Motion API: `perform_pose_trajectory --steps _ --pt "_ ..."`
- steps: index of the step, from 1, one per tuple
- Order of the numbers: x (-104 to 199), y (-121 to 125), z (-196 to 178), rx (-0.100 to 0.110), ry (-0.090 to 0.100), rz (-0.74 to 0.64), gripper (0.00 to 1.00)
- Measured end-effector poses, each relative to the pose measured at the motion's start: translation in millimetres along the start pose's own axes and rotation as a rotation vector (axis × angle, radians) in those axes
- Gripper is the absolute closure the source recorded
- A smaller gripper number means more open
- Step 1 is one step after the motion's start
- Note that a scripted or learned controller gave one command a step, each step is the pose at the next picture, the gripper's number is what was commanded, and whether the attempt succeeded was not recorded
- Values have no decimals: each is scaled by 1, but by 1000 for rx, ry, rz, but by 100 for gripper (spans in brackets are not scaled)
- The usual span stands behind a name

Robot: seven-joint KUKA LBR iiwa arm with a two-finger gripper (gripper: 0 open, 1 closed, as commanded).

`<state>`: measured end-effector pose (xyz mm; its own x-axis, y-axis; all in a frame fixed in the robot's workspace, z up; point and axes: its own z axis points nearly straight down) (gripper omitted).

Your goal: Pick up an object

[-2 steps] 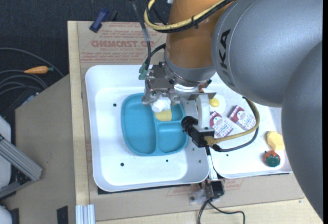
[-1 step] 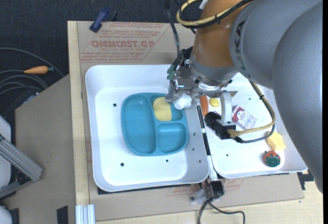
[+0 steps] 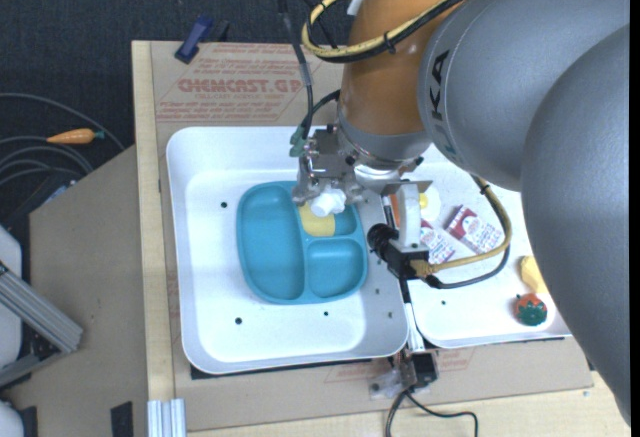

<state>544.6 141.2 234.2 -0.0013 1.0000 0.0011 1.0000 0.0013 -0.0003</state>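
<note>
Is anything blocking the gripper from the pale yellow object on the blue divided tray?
Nothing visible does. The gripper hangs right above the pale yellow object at the blue divided tray's upper right edge, with no other item between them.

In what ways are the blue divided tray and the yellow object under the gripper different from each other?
The blue divided tray is wide and takes up much of the left bin; the yellow object is far smaller. The tray is blue with compartments; the object is a pale yellow rounded lump. The tray lies on the bin floor, while the object sits in the tray, just below the gripper. Both are in the left bin.
</note>
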Motion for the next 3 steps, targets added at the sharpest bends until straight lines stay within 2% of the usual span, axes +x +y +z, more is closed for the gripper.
perform_pose_trajectory --steps 1,2,3 --pt "-48 42 16 -1 -2 3 100" --pt "-10 2 -2 4 0 0 100" --pt "-15 41 2 0 -1 1 100"
